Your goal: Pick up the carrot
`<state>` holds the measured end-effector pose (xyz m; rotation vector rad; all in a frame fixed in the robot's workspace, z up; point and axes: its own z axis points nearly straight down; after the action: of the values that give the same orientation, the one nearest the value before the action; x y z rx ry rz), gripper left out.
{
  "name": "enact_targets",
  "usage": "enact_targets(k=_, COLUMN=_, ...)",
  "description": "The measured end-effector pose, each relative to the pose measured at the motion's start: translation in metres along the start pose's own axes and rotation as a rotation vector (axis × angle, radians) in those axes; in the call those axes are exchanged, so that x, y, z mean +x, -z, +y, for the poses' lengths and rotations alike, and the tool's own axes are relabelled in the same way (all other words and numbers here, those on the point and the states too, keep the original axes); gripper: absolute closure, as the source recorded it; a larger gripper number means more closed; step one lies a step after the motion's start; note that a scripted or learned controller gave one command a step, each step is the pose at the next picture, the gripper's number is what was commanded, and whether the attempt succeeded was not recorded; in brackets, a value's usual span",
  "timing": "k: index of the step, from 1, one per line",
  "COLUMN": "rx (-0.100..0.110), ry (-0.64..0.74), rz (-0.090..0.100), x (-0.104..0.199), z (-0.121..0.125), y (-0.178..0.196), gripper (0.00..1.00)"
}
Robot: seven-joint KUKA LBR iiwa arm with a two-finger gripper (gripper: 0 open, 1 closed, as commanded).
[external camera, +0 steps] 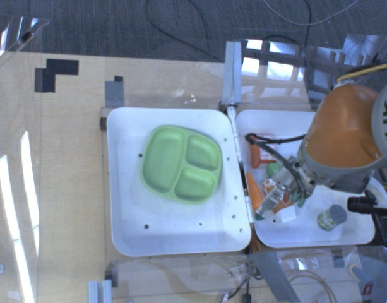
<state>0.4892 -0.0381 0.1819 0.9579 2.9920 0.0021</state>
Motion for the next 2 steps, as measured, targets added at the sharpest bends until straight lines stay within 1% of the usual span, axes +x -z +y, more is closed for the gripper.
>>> enact_targets(k=1, rx=-0.016, ry=0.109, rz=-0.034, x=-0.040, z=-0.017, y=-0.063, gripper=0.00)
enact_targets(k=2, rx=-0.006, ry=0.470, rz=-0.024, x=-0.070, z=-0.009, y=-0.092, gripper=0.00)
